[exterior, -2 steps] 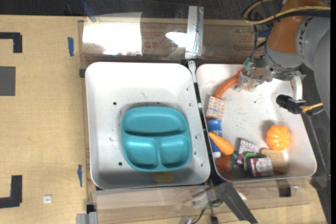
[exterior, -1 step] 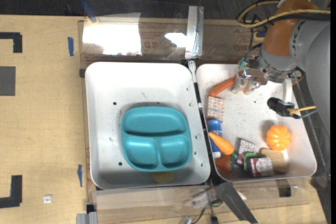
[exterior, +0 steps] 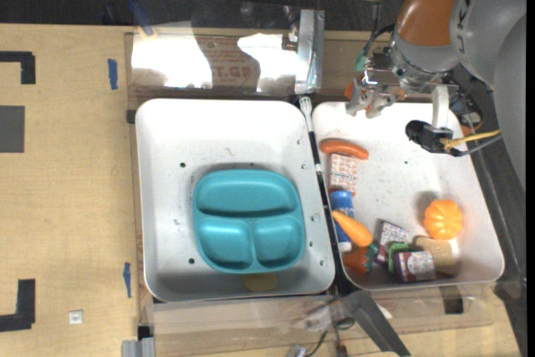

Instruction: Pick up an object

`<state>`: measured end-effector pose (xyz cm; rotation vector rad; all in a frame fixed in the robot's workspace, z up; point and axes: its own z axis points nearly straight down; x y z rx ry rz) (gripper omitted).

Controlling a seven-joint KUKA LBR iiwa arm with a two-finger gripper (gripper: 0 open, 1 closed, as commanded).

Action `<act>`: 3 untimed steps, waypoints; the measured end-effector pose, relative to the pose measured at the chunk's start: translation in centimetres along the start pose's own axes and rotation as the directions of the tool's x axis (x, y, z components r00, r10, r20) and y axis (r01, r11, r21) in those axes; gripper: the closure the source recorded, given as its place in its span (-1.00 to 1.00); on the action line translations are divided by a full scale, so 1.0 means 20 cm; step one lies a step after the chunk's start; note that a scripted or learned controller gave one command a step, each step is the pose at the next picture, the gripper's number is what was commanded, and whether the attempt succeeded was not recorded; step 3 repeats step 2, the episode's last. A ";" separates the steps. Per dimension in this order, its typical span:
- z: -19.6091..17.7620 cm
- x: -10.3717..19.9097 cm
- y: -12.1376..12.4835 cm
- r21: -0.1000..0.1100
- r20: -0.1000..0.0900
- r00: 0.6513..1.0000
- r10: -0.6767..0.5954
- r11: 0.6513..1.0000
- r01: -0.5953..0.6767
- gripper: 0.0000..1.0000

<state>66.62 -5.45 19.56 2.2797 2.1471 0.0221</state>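
Observation:
My gripper [exterior: 371, 102] hangs over the back left corner of the right bin [exterior: 401, 163], open, with nothing between its fingers. Below it, along the bin's left wall, lie an orange sausage [exterior: 344, 149], a white and red packet [exterior: 343, 173], a blue bottle [exterior: 340, 201] and a carrot [exterior: 353, 229]. An orange pumpkin [exterior: 443, 217] sits at the right side. A dark jar [exterior: 410, 264], a tan piece [exterior: 440, 251], a small box [exterior: 389, 233] and a red item [exterior: 355, 262] crowd the front edge.
The left bin [exterior: 167, 146] holds a teal divided plate [exterior: 248, 218]. A clear plastic panel [exterior: 226, 54] stands behind the left bin. A black cable fitting [exterior: 422, 132] with yellow cable hangs off the arm over the right bin's back.

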 end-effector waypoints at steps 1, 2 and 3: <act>-0.08 -0.05 -0.79 0.018 -0.002 0.973 -0.232 0.972 0.232 1.00; -0.13 0.04 -0.58 0.016 0.000 0.982 -0.189 0.982 0.189 1.00; -0.13 0.04 -0.58 0.016 0.000 0.982 -0.189 0.982 0.189 1.00</act>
